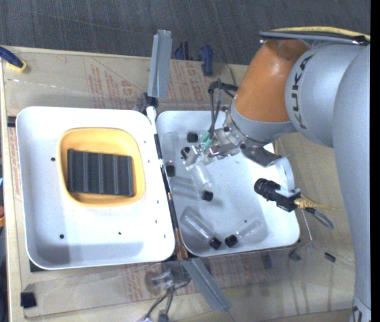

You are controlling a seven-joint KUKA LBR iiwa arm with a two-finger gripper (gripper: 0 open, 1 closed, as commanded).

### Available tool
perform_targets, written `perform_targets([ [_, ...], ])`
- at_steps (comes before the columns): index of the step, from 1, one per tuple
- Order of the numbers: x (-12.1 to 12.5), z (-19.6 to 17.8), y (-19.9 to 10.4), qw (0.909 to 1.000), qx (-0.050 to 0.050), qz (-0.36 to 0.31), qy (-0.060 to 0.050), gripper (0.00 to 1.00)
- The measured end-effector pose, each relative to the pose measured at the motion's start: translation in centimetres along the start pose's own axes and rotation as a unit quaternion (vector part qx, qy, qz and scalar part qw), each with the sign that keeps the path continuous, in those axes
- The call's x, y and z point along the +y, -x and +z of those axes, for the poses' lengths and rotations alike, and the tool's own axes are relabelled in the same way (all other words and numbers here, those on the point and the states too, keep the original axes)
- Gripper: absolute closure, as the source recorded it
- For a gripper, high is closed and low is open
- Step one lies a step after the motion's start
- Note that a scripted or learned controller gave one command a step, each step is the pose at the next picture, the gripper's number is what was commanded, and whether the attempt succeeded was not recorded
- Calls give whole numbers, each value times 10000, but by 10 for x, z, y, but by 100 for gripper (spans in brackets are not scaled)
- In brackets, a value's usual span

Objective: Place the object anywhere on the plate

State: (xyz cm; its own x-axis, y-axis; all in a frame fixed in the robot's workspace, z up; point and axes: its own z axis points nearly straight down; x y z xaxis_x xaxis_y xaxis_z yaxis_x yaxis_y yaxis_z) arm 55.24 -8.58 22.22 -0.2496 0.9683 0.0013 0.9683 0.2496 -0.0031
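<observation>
Item 1. Bench (76,72): pale board top with red print, carrying two shallow white bins side by side.

Item 2. Right bin (244,173), centre-right of the frame.
- Clear tube with a black cap, lower left (197,223): lies flat near the bin's bottom wall.
- Clear tube with a black cap, lower right (249,231): lies flat just beside the first, and their black caps nearly meet at the bottom wall.
- Clear tube, middle (202,178): lies at a slant with its black cap toward the bottom of the frame, just below the tool.
- Small black piece (192,137): in the bin's upper left corner, close to the tool.

These tubes are the loose objects. All three are in the right bin, well apart from the plate.

Item 3. Left bin (42,227), centre-left of the frame.
- Yellow plate (69,139): a rounded rectangle in the upper half of the bin.
- Dark ribbed insert (101,173): covers the middle of the plate.

Item 4. Tool (197,151): low over the upper left part of the right bin, above the middle tube. Cannot tell how far open it is, nor whether it has hold of anything.

Item 5. Arm (324,99): grey, with an orange band (270,79), entering from the right of the frame.

Item 6. Blue clamp (9,56): on the bench's upper left corner.
</observation>
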Motion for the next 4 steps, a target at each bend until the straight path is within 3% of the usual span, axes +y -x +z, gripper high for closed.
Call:
perform_targets([
  [1, 69, -4, -42, 9953, -5, -970, 12, 100],
  [2, 67, 29, -42, 9695, -2, -2449, -5, 100],
  [3, 69, 31, -57, 9513, 5, -3083, -11, 100],
  [4, 69, 31, -57, 9513, 3, -3083, -10, 0],
])
